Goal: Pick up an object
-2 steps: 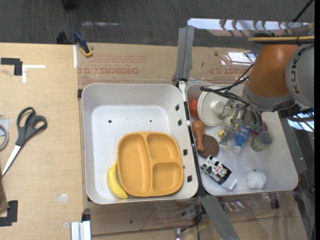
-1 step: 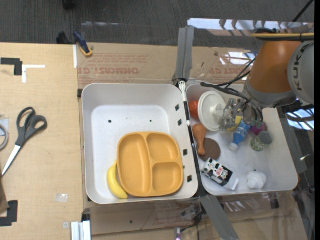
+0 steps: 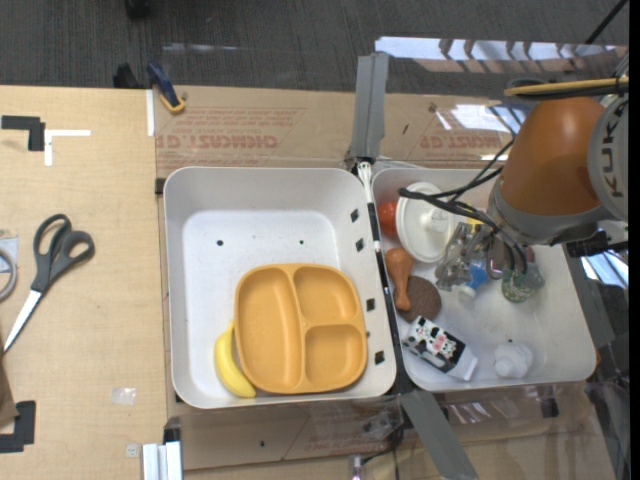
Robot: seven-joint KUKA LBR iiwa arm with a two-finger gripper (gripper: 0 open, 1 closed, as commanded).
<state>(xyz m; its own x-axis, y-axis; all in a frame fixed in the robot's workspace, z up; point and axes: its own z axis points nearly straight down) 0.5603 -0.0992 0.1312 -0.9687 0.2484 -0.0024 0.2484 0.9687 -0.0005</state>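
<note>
The arm hangs low over the right bin (image 3: 570,358), pincer (image 3: 466,268) among the clutter near a blue item (image 3: 477,276); I cannot tell its state. Reaching step, I judge; next, a secure clamp, then lift.

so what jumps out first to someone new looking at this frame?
The orange divided tray in the left bin, with a yellow banana tucked against its left edge. Next, the arm's big orange band at right, hanging over the cluttered right bin, its gripper low among the small items there.
</note>
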